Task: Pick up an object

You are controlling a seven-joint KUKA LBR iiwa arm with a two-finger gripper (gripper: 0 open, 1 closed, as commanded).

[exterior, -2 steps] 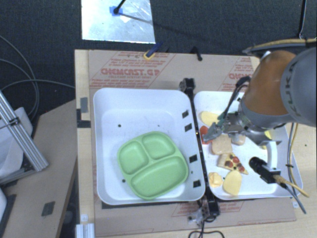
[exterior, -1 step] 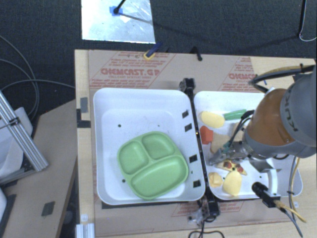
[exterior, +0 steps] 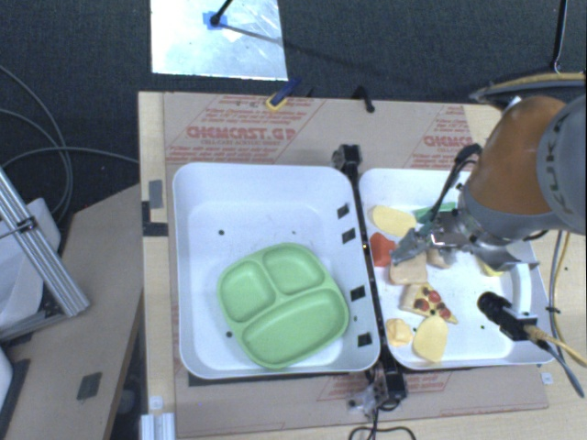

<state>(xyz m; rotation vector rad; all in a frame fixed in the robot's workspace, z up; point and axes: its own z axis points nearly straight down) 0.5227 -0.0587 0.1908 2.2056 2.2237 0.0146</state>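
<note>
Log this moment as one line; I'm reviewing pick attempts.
arm: over right bin | gripper: above toast piece | green tray: left bin | pick: unconfirmed

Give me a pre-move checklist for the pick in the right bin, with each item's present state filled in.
1. Gripper is over the right bin: ok.
2. A target lies under it, the tan bread-like piece: ok.
3. Something is between the fingers: cannot tell, the arm's body blocks the view.
4. Neighbours are clear of the target: not ok, the pizza slice and red piece lie close.
5. Green divided plate in the left bin is out of the way: ok.
</note>
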